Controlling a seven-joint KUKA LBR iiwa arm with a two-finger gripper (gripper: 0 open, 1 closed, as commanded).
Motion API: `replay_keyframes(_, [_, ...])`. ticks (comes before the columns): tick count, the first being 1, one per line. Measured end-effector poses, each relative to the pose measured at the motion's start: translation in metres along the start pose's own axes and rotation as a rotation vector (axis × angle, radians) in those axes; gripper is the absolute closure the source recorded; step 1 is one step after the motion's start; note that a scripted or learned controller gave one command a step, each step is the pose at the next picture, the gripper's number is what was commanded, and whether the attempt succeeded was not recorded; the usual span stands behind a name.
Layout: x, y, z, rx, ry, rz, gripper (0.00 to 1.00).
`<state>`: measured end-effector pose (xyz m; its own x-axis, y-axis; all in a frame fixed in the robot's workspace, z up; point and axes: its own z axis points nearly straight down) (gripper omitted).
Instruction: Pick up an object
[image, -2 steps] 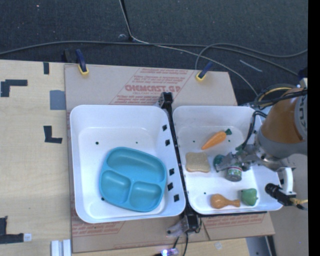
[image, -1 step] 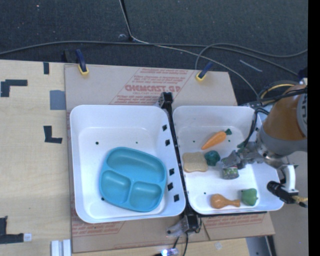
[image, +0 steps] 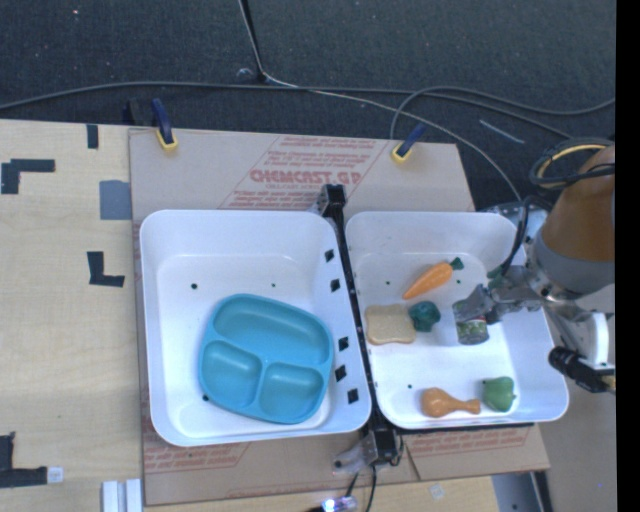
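The pick is looking not yet done: nothing is showing in the gripper's (image: 472, 325) grasp, and every toy is lying on the floor of the right bin (image: 400, 232). The gripper is sitting low in the middle of that bin, reaching in from the right. How far open it is I cannot tell, since the view is too coarse there.

The teal lump (image: 425, 316) is lying just beside it on the left and is probably the nearest target. The carrot (image: 430, 279) is lying above the lump and the bread (image: 389, 326) is lying just left of it. The drumstick (image: 448, 403) and the pepper (image: 498, 393) are resting near the front wall. What is left is the closing on one toy and the lift.

The left bin (image: 180, 240) is holding a blue tray (image: 265, 357). Both bins are resting on cardboard (image: 300, 170), which is lying over a pale wooden bench (image: 60, 330). Dark carpet (image: 120, 50) is showing beyond, with cables (image: 330, 92) trailing across it.
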<state>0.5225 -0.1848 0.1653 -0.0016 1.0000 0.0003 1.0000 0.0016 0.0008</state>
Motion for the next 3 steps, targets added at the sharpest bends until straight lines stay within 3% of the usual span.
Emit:
replay_keyframes(2, [-0.004, -0.002, -0.106, -0.003, -0.002, 0.0, 1.0])
replay_keyframes(3, [0.051, 0.01, -0.109, 0.0, 0.001, -0.005, 1.0])
